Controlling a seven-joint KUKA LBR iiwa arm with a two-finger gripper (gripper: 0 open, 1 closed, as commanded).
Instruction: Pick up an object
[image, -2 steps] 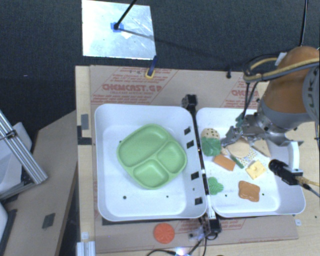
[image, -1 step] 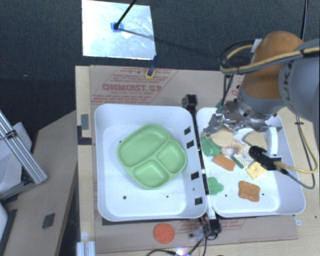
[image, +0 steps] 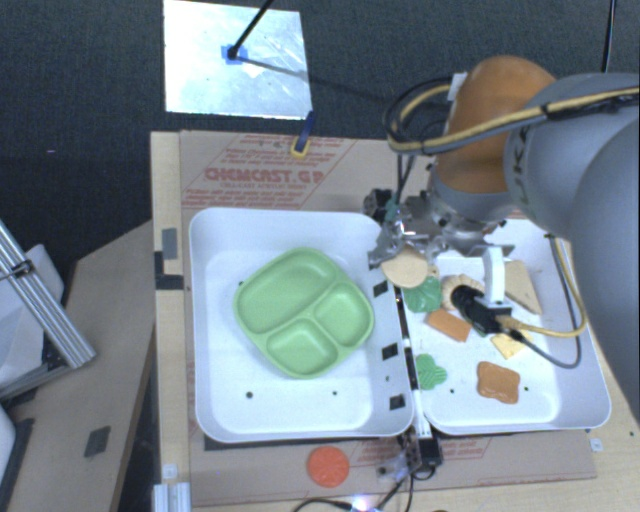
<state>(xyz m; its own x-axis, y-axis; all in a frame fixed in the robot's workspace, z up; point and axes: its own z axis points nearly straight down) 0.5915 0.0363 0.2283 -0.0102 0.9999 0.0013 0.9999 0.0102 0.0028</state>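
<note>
Reaching in from 3 o'clock, the grey arm (image: 570, 150) bends over the right bin (image: 572, 402) and holds its gripper (image: 405, 240) low at that bin's 11 o'clock corner, just beside the ridge where the two bins meet. Whether the gripper is spread or pressed together cannot be told from this angle.

The loose objects are all in the right bin. A round tan disc (image: 405, 271) lies directly at the gripper's 6 o'clock, very close to the metal; whether they touch I cannot tell. A leafy green piece (image: 425, 296) rests against the disc at its 5 o'clock, and an orange block (image: 449, 325) lies just past that, again toward 5 o'clock. A small green piece (image: 431, 372) sits near the bin's 7 o'clock side, close to the dividing ridge. A brown slab (image: 498, 382) lies near 6 o'clock, with a yellow chunk (image: 507, 346) just beside it at its 12 o'clock. A tan wedge (image: 522, 288) lies toward the bin's 2 o'clock, partly under the arm.

The left bin (image: 215, 392) holds a green divided plate (image: 305, 312), lying flat near its middle. An orange disc (image: 328, 465) rests on the counter (image: 110, 290) outside the bins, at 6 o'clock of the left bin.
</note>
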